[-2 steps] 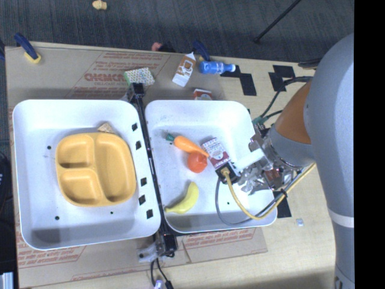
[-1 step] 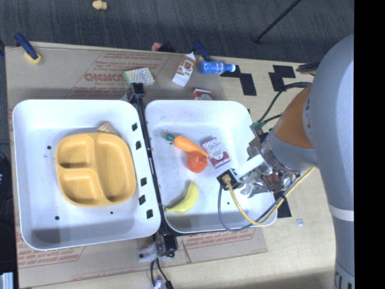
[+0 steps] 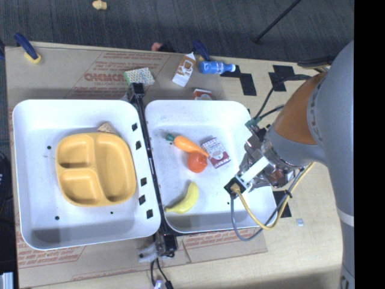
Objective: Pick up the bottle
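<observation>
A small blue bottle (image 3: 215,68) lies on its side on the bench, just beyond the far edge of the right bin (image 3: 237,110) and outside it. My gripper (image 3: 257,156) hangs over the right side of that bin, well nearer the front than the bottle and apart from it. The wrist and grey arm cover its tip. Nothing can be seen in it.
The right bin holds a carrot (image 3: 185,143), a round orange-red fruit (image 3: 197,162), a red packet (image 3: 216,152) and a banana (image 3: 185,200). A yellow divided plate (image 3: 95,168) fills the left bin (image 3: 30,161). A small carton (image 3: 184,70) and a patterned packet (image 3: 139,75) lie near the bottle.
</observation>
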`<state>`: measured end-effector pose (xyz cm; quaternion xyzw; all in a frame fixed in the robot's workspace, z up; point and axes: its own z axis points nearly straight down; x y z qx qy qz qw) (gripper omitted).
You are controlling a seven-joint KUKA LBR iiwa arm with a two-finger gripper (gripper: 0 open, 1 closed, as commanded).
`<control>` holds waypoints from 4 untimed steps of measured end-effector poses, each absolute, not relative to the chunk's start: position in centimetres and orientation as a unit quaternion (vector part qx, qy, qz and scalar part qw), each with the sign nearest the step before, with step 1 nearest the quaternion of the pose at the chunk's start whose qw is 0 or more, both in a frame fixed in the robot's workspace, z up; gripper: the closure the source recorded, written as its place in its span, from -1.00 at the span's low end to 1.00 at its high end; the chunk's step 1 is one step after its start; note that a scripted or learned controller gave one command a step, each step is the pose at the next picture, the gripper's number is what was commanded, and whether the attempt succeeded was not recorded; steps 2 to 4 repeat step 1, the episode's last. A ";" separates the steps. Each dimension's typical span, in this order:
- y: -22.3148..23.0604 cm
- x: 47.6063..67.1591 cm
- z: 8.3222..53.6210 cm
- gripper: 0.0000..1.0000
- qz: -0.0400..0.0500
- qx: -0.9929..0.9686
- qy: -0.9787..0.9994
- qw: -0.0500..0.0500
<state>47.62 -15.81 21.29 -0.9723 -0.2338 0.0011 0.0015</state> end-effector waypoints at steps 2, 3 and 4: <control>-11.1 47.6 20.5 1.00 0.003 -0.994 -0.111 0.003; -11.1 47.6 20.5 1.00 0.003 -0.994 -0.111 0.003; -11.1 47.6 20.5 1.00 0.003 -0.994 -0.111 0.003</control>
